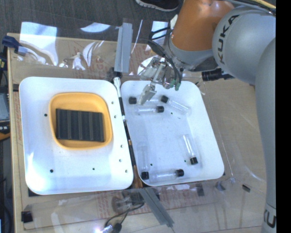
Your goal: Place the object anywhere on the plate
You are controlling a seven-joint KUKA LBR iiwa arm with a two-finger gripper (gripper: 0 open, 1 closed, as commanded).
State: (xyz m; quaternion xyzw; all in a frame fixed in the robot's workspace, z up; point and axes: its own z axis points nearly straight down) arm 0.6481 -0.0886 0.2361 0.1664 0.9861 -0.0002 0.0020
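Observation:
A yellow plate (pixel 78 100) with a black ribbed insert (pixel 80 125) lies in the left white bin (pixel 34 169). Several clear tubes with black caps are scattered in the right white bin (pixel 208 154). One tube (pixel 149 110) lies near the bin's top left, and another tube (pixel 175 104) lies just to its right. My gripper (pixel 148 93) hangs over the top left part of the right bin, tilted down and to the left, just above the first tube. Nothing can be made out held in it.
More tubes lie lower in the right bin: one (pixel 188 147) at the right, one (pixel 164 175) along the front wall, one (pixel 143 161) at the front left. A grey metal bar (pixel 122 47) stands behind the bins. The arm's orange band (pixel 199 18) looms over the back right.

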